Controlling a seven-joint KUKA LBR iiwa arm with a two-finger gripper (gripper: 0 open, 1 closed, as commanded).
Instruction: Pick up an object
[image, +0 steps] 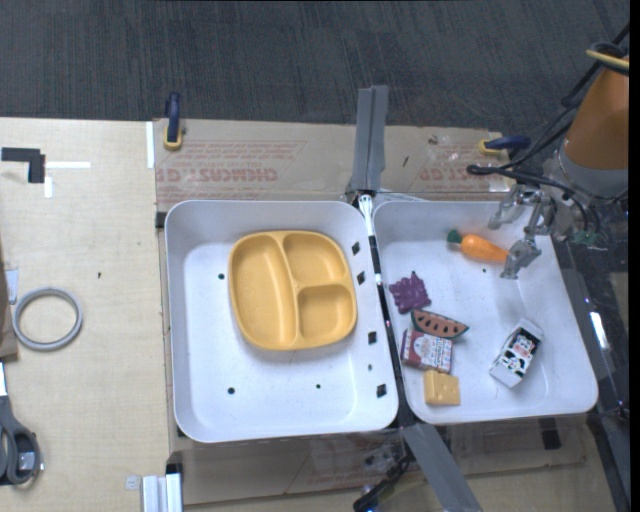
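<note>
The right bin (560, 395) holds an orange carrot (482, 248), a purple bunch of grapes (409, 292), a watermelon slice (440, 324), a small red packet (427, 350), a yellow cheese block (441, 388) and a white milk carton (516, 354). My gripper (512, 236) hangs over the bin's far right part, just right of the carrot's tip. It is open, and nothing sits between its fingers. One finger (520, 257) reaches down near the bin floor.
In the left bin (200, 400) lies a yellow divided plate (293, 289). A grey divider post (368, 140) stands between the bins at the back. A tape roll (45, 318) and scissors (15, 455) lie on the bench at the left.
</note>
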